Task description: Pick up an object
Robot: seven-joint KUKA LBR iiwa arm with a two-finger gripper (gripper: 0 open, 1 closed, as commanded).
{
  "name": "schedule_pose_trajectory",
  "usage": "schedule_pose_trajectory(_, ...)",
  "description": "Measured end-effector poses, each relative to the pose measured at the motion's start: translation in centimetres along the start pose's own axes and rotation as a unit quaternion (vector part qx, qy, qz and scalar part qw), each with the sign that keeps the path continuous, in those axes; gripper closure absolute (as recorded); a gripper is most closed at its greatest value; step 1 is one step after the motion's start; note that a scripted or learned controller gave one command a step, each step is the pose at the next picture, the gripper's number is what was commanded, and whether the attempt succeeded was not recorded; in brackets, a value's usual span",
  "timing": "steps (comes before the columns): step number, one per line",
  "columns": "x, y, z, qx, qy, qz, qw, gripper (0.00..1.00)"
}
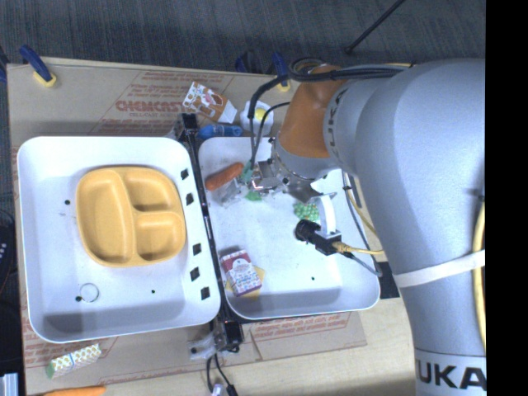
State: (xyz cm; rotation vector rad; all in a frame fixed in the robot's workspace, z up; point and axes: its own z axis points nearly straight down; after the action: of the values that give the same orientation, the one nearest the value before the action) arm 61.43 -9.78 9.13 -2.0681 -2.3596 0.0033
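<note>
bench (124,97) – brown cardboard (printed) | floor (165,15) – dark carpet; hand (262,180) over right bin (330,299); grip state unclear

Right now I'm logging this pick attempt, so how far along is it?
Done: the arm has reached into the right bin, its gripper low beside the orange hot-dog-like toy. In hand: nothing that I can see between its fingers. Left: grasp and lift an object; the red and white packet and green item lie on the bin floor.
</note>
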Motion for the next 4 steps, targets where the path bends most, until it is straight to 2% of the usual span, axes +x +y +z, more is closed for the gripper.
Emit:
schedule_pose_trajectory(1,-0.4,4.2,-0.1,0.000,-0.001,0.076,0.9971,0.00)
schedule_pose_trajectory(2,-0.3,4.2,-1.1,0.001,0.000,0.074,0.9973,1.00)
schedule_pose_trajectory(3,-0.3,4.2,-1.1,0.001,0.000,0.073,0.9973,0.00)
schedule_pose_trajectory(4,0.5,0.4,0.0,0.000,0.000,0.052,0.9986,0.00)
